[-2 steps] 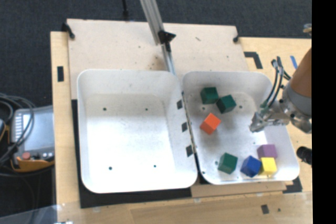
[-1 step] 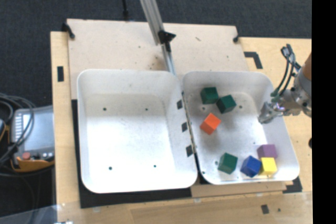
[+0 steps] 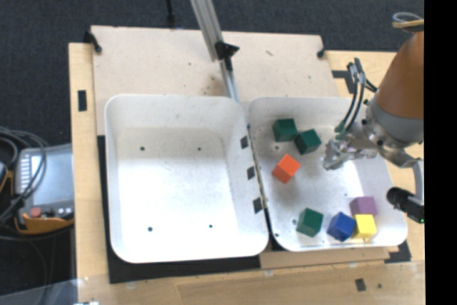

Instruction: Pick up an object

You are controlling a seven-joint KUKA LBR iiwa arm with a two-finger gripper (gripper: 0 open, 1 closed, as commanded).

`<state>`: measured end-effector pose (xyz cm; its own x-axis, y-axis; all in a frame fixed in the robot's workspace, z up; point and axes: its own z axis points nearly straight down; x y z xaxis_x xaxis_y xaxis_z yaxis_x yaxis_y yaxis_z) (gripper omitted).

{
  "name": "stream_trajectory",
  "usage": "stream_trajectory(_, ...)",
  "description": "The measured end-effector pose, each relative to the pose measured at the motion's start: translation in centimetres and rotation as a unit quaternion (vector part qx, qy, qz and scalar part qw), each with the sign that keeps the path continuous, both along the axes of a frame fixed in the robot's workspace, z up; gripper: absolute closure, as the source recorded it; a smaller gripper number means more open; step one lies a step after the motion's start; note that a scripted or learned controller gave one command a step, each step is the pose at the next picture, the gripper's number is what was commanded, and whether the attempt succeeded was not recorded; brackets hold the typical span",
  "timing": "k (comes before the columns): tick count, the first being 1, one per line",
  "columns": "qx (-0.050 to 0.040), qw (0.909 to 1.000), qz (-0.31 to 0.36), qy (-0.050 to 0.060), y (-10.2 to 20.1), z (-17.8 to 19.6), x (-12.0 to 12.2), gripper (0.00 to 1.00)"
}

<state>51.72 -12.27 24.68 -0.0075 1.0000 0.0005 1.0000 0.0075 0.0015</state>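
The right bin holds several small blocks. Two dark green cubes lie near its back, with an orange cube just below them. Along the front edge sit a green cube, a blue cube, a yellow cube and a purple cube. My gripper hangs over the middle right of this bin, to the right of the orange cube and the nearer dark green cube. Nothing shows between its fingers.
The left bin stands beside the right one, with a shared rim between them. A slanted metal pole rises from behind the bins. Cables and a control pendant lie off the bench at the left.
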Motion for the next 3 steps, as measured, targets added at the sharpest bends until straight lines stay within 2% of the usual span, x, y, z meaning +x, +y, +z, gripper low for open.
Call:
stream_trajectory(2, 0.0004, 1.0, 0.0, 0.001, 9.4, -1.8, -0.1, 1.0)
stream_trajectory(3, 0.001, 1.0, 0.0, 0.003, 15.1, -2.5, 0.0, 1.0)
